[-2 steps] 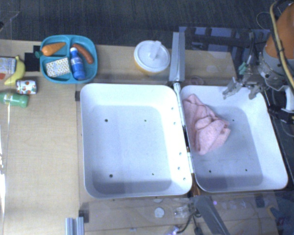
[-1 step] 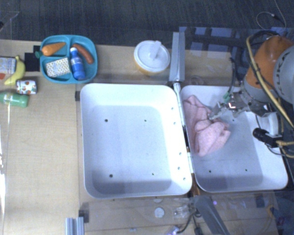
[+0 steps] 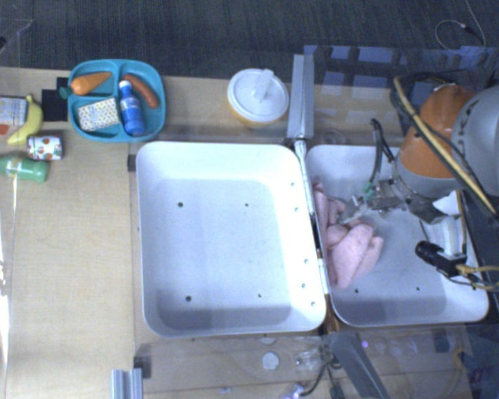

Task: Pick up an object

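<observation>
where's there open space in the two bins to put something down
The left bin has a bare floor from wall to wall. In the right bin, bare floor lies along the near edge, below the pink objects. It is crowded by the divider, where the pink objects pile up with the gripper just above them.

**No legible text**

Nothing can be read at this size. The small carton (image 3: 3, 110) at the upper left of the frame has red and white printing, and the can (image 3: 45, 147) just below it bears a patterned label, but both are too blurred to make out.
</observation>
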Motion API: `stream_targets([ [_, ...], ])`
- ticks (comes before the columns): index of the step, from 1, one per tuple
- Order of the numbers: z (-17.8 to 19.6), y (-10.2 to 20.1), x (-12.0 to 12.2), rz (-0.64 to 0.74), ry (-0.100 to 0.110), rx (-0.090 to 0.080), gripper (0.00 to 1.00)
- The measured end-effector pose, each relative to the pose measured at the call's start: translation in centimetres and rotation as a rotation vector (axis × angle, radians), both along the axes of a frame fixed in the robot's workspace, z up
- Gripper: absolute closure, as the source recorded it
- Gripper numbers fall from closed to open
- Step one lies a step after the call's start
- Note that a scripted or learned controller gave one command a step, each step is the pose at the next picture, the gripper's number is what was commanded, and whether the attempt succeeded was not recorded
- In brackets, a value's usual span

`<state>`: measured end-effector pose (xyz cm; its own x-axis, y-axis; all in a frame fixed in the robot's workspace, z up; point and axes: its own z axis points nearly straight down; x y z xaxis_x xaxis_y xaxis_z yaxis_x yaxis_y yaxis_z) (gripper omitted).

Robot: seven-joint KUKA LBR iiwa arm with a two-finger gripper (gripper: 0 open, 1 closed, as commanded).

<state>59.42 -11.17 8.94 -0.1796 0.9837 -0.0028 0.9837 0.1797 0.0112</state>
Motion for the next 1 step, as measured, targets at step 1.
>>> stream_targets([
  [1, 0.0, -0.01, 0.0, 0.0, 0.0, 0.0, 0.0],
])
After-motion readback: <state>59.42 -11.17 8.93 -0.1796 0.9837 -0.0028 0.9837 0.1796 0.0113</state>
